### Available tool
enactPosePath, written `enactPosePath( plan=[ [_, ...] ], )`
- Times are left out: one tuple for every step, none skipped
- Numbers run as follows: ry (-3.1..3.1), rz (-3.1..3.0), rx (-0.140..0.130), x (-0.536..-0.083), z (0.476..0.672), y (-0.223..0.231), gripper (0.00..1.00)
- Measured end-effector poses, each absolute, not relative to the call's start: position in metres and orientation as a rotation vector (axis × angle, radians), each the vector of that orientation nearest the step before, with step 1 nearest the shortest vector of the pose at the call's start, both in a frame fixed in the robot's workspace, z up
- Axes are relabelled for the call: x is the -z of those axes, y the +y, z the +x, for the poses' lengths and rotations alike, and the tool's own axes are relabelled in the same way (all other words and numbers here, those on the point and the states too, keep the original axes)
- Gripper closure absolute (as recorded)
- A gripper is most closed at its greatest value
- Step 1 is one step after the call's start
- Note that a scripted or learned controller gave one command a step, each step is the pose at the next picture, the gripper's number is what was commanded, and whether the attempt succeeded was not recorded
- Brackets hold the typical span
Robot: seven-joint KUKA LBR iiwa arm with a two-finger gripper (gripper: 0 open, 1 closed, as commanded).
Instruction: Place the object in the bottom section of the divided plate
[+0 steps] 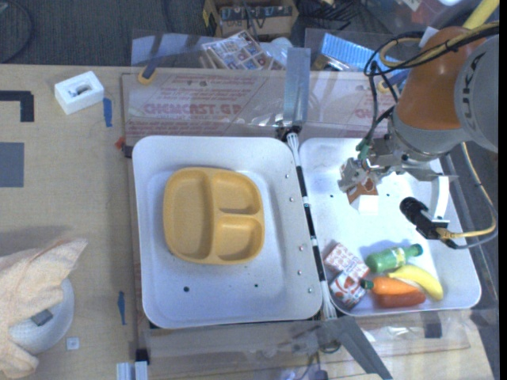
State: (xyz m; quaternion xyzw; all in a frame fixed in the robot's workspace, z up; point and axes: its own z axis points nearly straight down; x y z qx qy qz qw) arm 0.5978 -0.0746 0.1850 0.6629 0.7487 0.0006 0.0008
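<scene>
A yellow divided plate (212, 214) lies in the left white bin (150, 165), with one large section on its left and two smaller ones on its right. Nothing lies in any of its sections. My gripper (360, 184) hangs over the upper part of the right white bin (467, 291), well to the right of the plate. A small brown and white object (367, 191) sits between its fingers, and the gripper is shut on it.
Along the right bin's front lie a red-and-white packet (342, 257), a small can (347, 288), a green bottle (394, 256), a banana (421, 279) and a carrot (396, 292). A raised divider (305, 212) runs between the two bins. A cloth (36, 271) lies at the bench's left.
</scene>
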Motion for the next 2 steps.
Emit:
enactPosePath(
  plan=[
    [2.317, 2.120, 0.000, -0.185, 0.659, 0.025, 1.00],
    [2.614, 1.745, 0.002, -0.186, 0.610, 0.083, 1.00]
  ],
)
